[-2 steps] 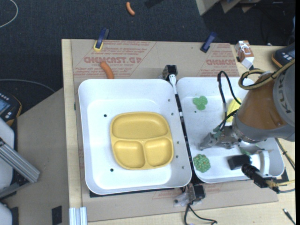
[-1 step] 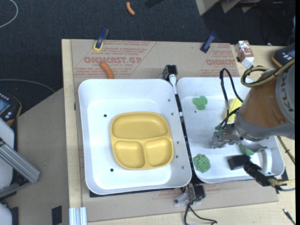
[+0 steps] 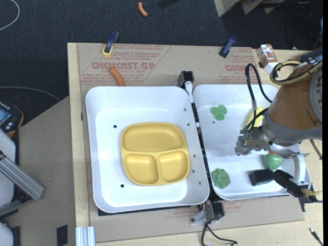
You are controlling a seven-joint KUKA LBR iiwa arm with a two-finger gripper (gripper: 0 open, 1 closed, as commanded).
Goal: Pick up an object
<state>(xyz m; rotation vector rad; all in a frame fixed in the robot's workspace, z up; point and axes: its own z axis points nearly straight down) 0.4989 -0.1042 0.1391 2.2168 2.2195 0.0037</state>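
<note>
1. The gripper (image 3: 247, 143) hangs low over the middle of the right bin (image 3: 233, 94). Whether it is open or shut cannot be told, and nothing is seen held in it.
2. A green lump (image 3: 272, 161) lies just beside the gripper, on the view's right and a little nearer the camera. It is partly hidden under the arm.
3. A green ball (image 3: 221, 177) lies near the bin's front wall, apart from the gripper on the view's left.
4. A green piece (image 3: 219, 111) lies toward the bin's far left corner, well apart from the gripper.
5. The lump is smooth and pale green, the ball darker with a bumpy skin, and the piece bright green and irregular.
6. The left bin (image 3: 102, 137) holds a yellow plate (image 3: 154, 152) with three compartments.
7. Both bins stand on a cardboard sheet (image 3: 154, 60) with red print. A clamp (image 3: 109, 43) grips its far edge and an orange stick (image 3: 117, 76) lies on it.
8. The floor (image 3: 51, 14) is dark carpet, and a second orange bit (image 3: 142, 9) lies on it.
</note>
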